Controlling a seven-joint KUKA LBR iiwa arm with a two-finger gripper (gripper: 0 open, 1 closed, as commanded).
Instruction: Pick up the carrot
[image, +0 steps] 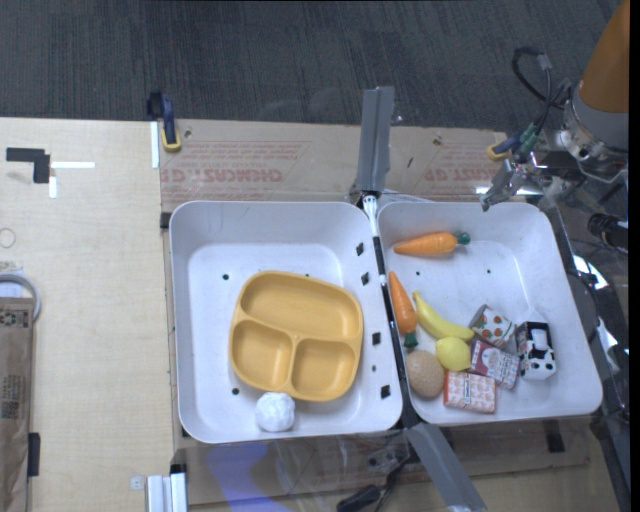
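The carrot (428, 244) is observed lying crosswise at the right bin's (556, 240) far end, leaf-end rightward, below-left of the gripper (508, 182); grip state cannot be determined.

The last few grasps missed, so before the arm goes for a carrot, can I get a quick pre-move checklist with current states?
1. Target identified: not ok. Two orange carrots lie in the right white bin: one near the back wall, one along the left wall.
2. Back carrot free of neighbours: ok.
3. Left carrot free: not ok, yellow banana sits close beside it.
4. Pincer above the bin's back rim, nothing between its fingers: ok.
5. Pincer opening: cannot tell.
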